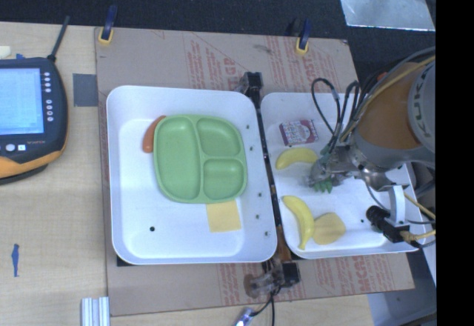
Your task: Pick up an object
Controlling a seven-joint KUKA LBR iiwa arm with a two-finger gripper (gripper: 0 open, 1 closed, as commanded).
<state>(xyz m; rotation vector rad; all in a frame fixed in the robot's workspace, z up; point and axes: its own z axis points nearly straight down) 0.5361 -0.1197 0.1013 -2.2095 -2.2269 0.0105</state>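
Observation:
My gripper (328, 171) is low in the right bin (337, 247), near its middle. A small dark green leafy item (321, 184) sits right under the gripper, partly hidden by it. One yellow banana-like piece (295, 158) lies just left of the gripper. A second, curved one (298, 219) lies toward the front, touching a pale tan rounded piece (329, 228). A pink-purple packet (298, 132) lies at the back of this bin.
The left bin (133, 232) holds a green divided plate (200, 158), an orange item (149, 136) poking out at the plate's left, and a yellow square slice (224, 216). A tablet-like handset (26, 113) lies far left. Cables (333, 106) loop behind the gripper.

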